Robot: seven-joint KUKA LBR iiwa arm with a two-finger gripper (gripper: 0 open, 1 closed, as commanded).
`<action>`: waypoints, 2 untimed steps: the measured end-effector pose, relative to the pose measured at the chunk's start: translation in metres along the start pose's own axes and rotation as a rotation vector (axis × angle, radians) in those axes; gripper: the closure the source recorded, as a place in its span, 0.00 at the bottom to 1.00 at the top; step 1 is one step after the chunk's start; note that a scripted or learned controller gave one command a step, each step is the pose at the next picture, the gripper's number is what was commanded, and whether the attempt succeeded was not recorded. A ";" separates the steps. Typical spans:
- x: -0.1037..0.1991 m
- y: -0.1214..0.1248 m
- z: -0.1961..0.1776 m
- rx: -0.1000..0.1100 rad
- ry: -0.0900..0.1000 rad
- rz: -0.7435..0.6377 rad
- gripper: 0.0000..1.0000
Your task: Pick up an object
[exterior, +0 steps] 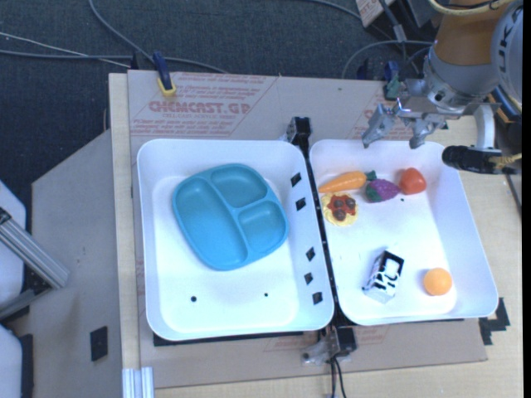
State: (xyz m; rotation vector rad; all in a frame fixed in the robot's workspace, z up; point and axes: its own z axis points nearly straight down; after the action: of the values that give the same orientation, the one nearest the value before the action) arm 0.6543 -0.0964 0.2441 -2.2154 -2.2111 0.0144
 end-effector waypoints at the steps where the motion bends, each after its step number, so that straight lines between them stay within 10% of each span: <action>1: 0.000 0.002 -0.008 -0.014 -0.001 -0.002 0.00; 2: -0.004 -0.006 0.048 -0.007 0.000 -0.001 0.00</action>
State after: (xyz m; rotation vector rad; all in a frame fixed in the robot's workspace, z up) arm 0.6472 -0.1006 0.1966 -2.2182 -2.2159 0.0071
